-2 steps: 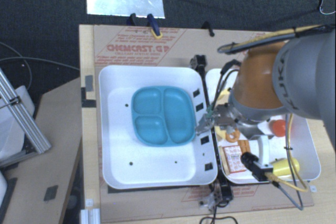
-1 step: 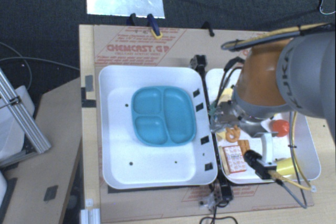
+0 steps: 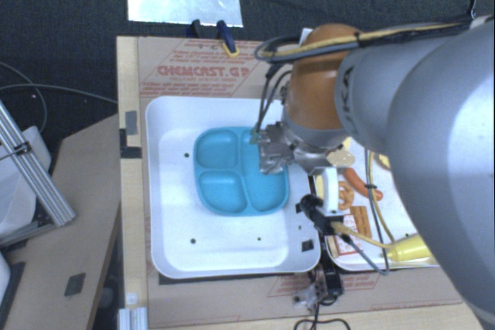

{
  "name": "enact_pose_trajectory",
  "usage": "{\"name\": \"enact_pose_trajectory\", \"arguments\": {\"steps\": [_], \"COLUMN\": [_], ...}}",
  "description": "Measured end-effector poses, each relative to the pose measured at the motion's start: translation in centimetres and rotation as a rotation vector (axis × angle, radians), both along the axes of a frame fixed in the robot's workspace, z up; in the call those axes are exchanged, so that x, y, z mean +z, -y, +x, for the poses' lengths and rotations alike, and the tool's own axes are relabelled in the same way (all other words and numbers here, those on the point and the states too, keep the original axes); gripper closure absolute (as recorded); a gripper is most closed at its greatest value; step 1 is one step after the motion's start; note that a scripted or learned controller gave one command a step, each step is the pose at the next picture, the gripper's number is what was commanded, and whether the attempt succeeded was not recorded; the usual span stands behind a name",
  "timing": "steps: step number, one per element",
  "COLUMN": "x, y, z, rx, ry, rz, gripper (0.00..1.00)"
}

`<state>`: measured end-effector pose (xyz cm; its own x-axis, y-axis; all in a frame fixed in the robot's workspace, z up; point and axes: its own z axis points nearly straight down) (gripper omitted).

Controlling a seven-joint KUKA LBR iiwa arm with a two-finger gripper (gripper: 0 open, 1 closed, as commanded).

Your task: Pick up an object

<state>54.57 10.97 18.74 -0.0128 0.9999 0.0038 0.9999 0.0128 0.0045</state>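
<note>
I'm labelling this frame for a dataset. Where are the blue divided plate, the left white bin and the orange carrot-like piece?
blue divided plate (image 3: 224,182): camera view, lower left compartment.
left white bin (image 3: 174,243): camera view, bare floor near the front.
orange carrot-like piece (image 3: 357,183): camera view, its middle.

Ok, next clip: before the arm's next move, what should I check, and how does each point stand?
1. A target lies in reach: ok, the blue divided tray lies in the left bin.
2. Pincer over target: ok, it appears above the tray's right edge.
3. Object seen gripped by the pincer: cannot tell, the wrist hides it.
4. Tray lies flat: ok.
5. Cables clear of the bins: not ok, they hang over the right bin.
6. Right bin contents identifiable: cannot tell, the arm covers most; orange pieces show.
</note>
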Motion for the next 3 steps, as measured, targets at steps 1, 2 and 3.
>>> {"name": "enact_pose_trajectory", "arguments": {"steps": [1, 2, 3], "x": [3.8, 7.8, 17.0], "y": [5.2, 0.7, 1.9], "z": [-2.3, -6.0, -5.8], "rx": [-0.015, -0.004, -0.008], "ry": [-0.002, -0.001, 0.006], "rz": [-0.004, 0.0, -0.001], "gripper": [1.0, 1.0, 1.0]}}
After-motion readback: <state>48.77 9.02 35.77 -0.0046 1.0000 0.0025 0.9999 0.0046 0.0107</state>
